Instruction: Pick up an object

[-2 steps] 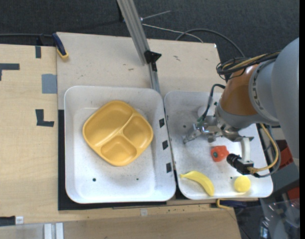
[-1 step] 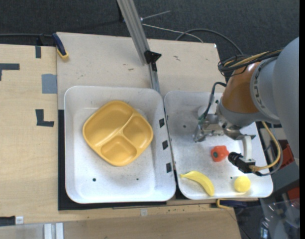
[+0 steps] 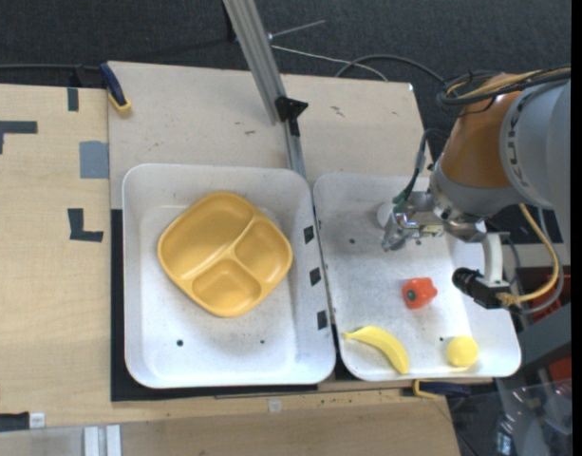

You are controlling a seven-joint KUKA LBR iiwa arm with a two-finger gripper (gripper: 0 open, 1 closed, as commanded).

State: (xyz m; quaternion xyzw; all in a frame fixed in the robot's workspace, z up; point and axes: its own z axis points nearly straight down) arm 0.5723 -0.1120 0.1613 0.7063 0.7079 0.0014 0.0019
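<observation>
Nearest the camera, along the right bin's [image 3: 359, 198] bottom wall, a banana [image 3: 381, 346] lies at six o'clock and a yellow lemon [image 3: 461, 351] at five, with a red pepper [image 3: 419, 293] just above them near the centre. Farther back, at about eleven o'clock in that bin, the gripper [image 3: 397, 232] hangs over bare floor with nothing between its fingers, whose spread I cannot tell. To grasp well, it should probably centre over the pepper, the closest target, then descend straight.

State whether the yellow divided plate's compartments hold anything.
Empty: the yellow divided plate lies flat in the left bin, its three compartments bare.
</observation>
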